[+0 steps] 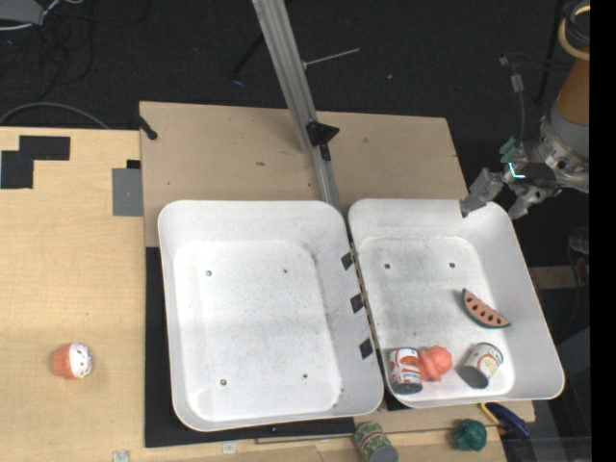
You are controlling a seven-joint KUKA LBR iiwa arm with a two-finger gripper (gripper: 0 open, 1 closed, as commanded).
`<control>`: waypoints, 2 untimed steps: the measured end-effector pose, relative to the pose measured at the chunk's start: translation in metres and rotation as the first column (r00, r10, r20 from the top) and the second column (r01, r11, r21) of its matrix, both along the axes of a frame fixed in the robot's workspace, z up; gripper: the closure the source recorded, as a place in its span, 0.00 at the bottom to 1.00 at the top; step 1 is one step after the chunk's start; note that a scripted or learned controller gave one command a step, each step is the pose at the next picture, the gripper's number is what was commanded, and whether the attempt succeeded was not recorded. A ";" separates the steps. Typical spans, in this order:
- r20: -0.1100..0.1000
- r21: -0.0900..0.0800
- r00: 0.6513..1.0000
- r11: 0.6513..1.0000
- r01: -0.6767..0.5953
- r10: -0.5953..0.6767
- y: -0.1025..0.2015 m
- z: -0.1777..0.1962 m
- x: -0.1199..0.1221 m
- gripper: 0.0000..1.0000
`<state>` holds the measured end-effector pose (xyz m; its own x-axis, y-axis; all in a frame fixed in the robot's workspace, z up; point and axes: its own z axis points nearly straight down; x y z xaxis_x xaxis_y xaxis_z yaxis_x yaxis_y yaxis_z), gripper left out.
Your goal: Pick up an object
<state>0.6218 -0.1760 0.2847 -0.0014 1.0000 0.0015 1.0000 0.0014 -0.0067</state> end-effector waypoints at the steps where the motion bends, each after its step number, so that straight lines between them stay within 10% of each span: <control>1: 0.004 -0.001 1.000 1.000 -0.002 0.002 0.000 0.003 0.001 0.00; 2: -0.001 0.001 1.000 1.000 -0.002 0.002 0.009 -0.058 0.003 0.00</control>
